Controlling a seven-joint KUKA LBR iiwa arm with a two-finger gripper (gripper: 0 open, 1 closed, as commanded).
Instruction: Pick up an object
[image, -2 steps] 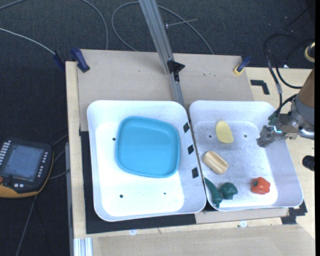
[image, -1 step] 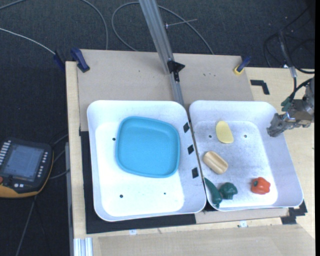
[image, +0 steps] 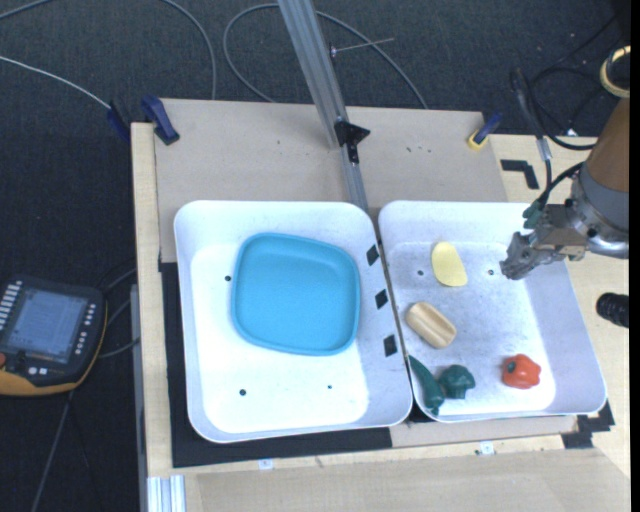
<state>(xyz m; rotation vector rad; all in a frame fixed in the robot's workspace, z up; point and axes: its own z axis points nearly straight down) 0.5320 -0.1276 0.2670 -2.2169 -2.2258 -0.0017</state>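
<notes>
Gripper (image: 517, 262) sits in the right-middle of the frame, over the upper right part of the right bin (image: 585, 330). Nothing visible in its grasp; how far it is open, cannot tell, too dark and small.

Four candidates, all in the right bin:
- yellow piece (image: 449, 264): nearest, just left of the gripper at about the same height in frame, long axis roughly up-down.
- tan piece (image: 431, 324): lower left, long axis diagonal.
- red piece (image: 520, 371): almost straight below, lower right of the bin.
- green piece (image: 446, 383): by the bottom left corner.

Blue plate (image: 296, 293) fills the left bin (image: 200, 240).

Likely move: short shift left to the yellow piece, then descend.
</notes>
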